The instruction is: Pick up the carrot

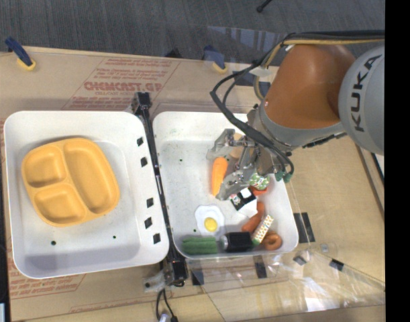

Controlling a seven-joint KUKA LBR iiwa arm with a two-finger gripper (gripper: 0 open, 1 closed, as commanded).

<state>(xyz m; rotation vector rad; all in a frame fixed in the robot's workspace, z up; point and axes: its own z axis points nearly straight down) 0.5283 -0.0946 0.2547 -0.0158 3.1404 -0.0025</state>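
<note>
The carrot (218, 175) is a short orange stick lying lengthwise on the floor of the right bin (181, 173), near its middle. My gripper (226, 166) hangs right over it at the carrot's right side. One metal finger (223, 141) stands just beyond the carrot's far end, and the other finger (229, 186) sits by its near end. The fingers are spread wide and the gripper is open. The carrot rests on the bin floor. The grey wrist and orange band (305, 86) cover the bin's far right corner.
Toy foods crowd the right bin's near corner: a fried egg (208, 220), a green cucumber (200, 245), a black block (238, 241), a sausage (253, 221), a wafer (263, 228) and a brown ring (272, 241). A red and green piece (260, 182) lies under the wrist. The left bin (17, 247) holds a yellow divided plate (70, 180).
</note>
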